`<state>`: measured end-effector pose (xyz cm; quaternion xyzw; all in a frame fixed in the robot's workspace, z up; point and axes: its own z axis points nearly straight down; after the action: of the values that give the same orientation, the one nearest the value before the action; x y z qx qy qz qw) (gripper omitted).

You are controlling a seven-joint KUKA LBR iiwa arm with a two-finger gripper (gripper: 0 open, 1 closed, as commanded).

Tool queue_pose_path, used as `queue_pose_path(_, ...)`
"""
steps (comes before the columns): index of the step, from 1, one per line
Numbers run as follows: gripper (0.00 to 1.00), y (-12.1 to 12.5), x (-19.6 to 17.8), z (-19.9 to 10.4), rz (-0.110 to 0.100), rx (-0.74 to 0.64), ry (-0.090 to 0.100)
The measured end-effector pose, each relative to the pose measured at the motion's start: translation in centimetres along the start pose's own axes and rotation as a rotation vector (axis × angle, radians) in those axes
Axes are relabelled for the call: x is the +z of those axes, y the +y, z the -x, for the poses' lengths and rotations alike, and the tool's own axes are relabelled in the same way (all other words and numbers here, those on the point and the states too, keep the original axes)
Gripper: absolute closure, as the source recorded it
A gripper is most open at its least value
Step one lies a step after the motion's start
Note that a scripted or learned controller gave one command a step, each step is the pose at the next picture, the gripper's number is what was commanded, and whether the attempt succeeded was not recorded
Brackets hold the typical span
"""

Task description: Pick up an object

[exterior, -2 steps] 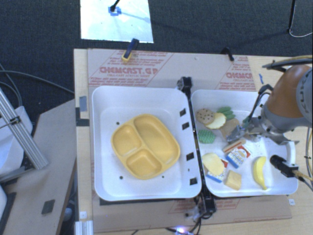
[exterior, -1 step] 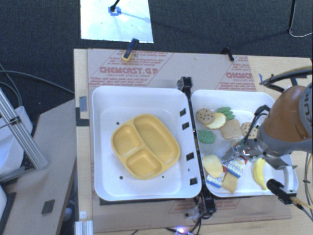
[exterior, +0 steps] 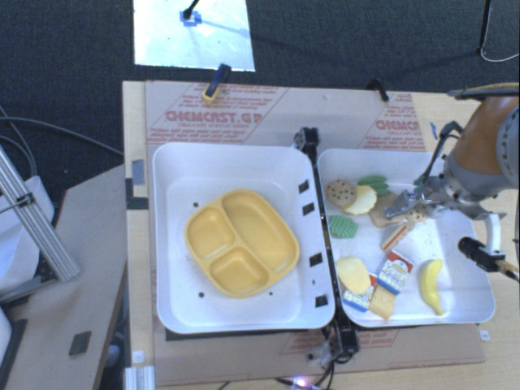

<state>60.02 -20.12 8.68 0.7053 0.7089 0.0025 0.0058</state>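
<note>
Red "CHEMCAST GP" print on bench sheet (exterior: 213, 117); tool (exterior: 404, 207) over right bin (exterior: 479, 299), grip state unclear.

Wooden bench (exterior: 268, 108) topped with a printed brown sheet, two shallow white bins side by side on it, left bin (exterior: 175, 218) and right bin (exterior: 467, 303) touching at the middle, small yellow-and-blue clamp (exterior: 216, 82) at the back edge.

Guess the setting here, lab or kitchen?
Most likely a robotics lab bench, not a kitchen. Two shallow white bins sit on a Chemcast-printed board, the right one holding toy food such as a banana and a cookie. A grey arm's end effector reaches in, over dark carpet.
</note>
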Motion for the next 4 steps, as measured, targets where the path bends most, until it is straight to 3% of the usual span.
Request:
queue_pose_path(1, 0.0, -6.6, -0.2, 0.6, -0.003, 0.008, 0.002)
queue_pose_path(2, 0.0, -11.5, -0.8, 0.5, -0.013, 0.006, 0.005)
queue_pose_path(3, 1.0, -11.2, -1.9, 0.5, -0.008, 0.004, 0.004)
queue_pose_path(4, 0.0, -11.2, -1.8, 0.5, -0.008, 0.005, 0.004)
